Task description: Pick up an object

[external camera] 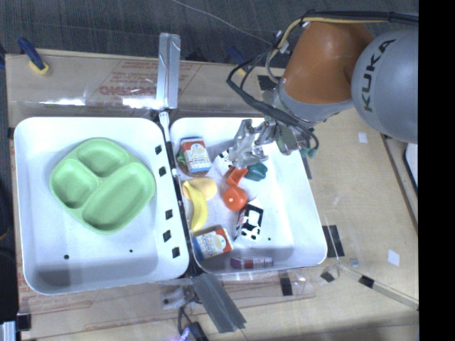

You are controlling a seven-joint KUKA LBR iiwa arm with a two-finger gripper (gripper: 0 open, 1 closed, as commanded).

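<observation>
My gripper (240,151) hangs over the upper middle of the right bin (307,212), reaching in from the right under the grey and orange arm. Just below its tip lie an orange scoop-like toy (234,192) and a teal piece (257,170); whether the tip touches either is unclear. A small carton (195,155) lies to the gripper's left. A yellow banana (200,199) rests along the bin's left wall. A black-and-white patterned block (249,221), a second carton (212,241) and a thin reddish tube (251,262) lie toward the front.
The left bin (43,254) holds a green divided plate (103,183). A metal divider clamp (168,69) stands at the back between the bins. Black cables (249,73) loop from the arm over the bench behind the right bin.
</observation>
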